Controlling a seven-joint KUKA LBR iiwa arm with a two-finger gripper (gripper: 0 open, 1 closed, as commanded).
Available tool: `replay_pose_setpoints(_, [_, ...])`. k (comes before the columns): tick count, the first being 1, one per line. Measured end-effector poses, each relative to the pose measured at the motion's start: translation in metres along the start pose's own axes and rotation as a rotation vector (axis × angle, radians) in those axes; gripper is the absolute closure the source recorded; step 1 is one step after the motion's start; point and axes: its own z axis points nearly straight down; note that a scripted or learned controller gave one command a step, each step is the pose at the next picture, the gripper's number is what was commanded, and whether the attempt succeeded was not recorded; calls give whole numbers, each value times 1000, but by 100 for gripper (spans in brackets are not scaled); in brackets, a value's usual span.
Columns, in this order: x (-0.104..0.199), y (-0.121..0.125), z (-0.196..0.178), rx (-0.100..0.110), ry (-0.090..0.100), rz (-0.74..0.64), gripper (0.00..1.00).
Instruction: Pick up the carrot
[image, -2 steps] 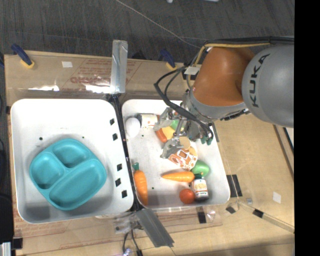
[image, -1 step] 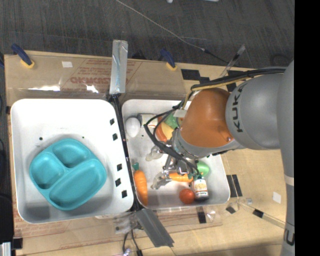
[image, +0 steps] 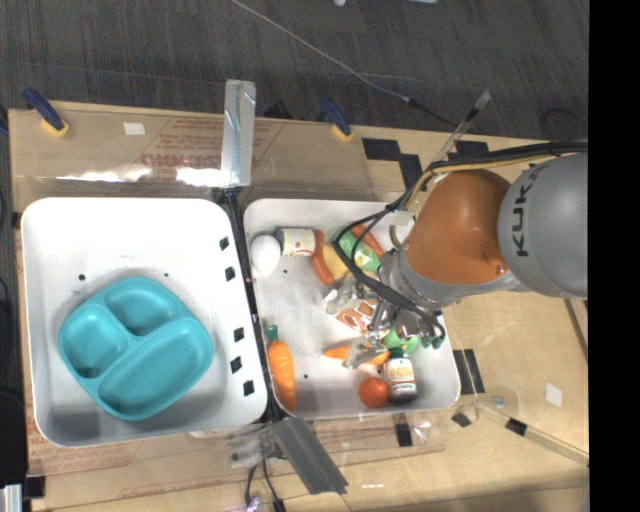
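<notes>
Locating carrot: seen lying along the right bin left wall, near its front corner.
Handling: judged light, stiff, smooth; best taken across its thick middle.
Gripper: lowered among clutter; opening cannot be told.

Two white bins, one teal divided plate, one carrot, one tomato

Lighting even and bright from overhead. Glare on the clear tape at 11 o'clock. Soft shadows inside both bins; focus slightly soft throughout.
</notes>
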Motion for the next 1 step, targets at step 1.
replay_pose_setpoints(1, [24,46,30,-3,3,-180,0])
